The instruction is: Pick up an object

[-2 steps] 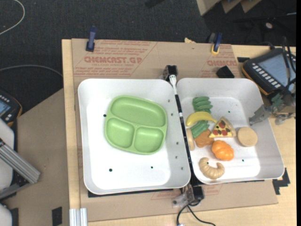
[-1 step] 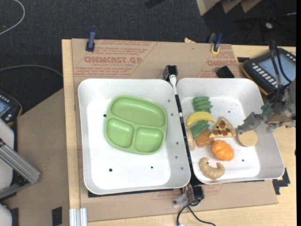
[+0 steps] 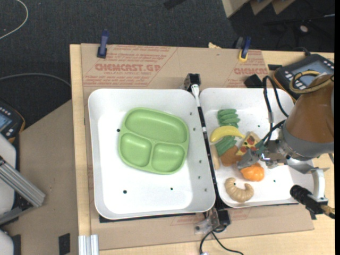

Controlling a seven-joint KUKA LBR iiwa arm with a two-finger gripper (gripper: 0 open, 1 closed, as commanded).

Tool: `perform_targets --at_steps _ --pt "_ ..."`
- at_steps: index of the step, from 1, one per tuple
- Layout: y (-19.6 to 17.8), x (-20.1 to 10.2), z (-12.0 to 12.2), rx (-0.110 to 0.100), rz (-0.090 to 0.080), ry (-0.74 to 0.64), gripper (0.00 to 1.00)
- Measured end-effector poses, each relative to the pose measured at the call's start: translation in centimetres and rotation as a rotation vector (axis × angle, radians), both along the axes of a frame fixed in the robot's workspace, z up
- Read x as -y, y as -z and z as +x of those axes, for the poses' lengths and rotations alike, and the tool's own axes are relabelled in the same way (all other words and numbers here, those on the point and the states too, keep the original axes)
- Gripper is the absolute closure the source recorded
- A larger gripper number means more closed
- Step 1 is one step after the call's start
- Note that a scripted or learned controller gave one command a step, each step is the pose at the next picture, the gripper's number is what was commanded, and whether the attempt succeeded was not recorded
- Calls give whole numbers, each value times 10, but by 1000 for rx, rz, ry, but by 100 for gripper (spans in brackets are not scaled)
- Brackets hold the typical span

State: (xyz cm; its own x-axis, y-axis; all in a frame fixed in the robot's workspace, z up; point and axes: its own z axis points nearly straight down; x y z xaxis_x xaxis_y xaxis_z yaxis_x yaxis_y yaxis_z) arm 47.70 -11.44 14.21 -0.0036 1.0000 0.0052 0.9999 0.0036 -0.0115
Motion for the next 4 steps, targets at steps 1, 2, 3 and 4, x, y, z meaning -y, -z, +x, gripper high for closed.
perform_targets --at_steps 1,2,3,4 --pt "-17 4 3 15 -7 4 100" --pt "61 45 35 13 -7 6 100" --pt "-48 -58 2 18 -2 -6 100" --pt "-202 -128 12 31 -1 -8 100"
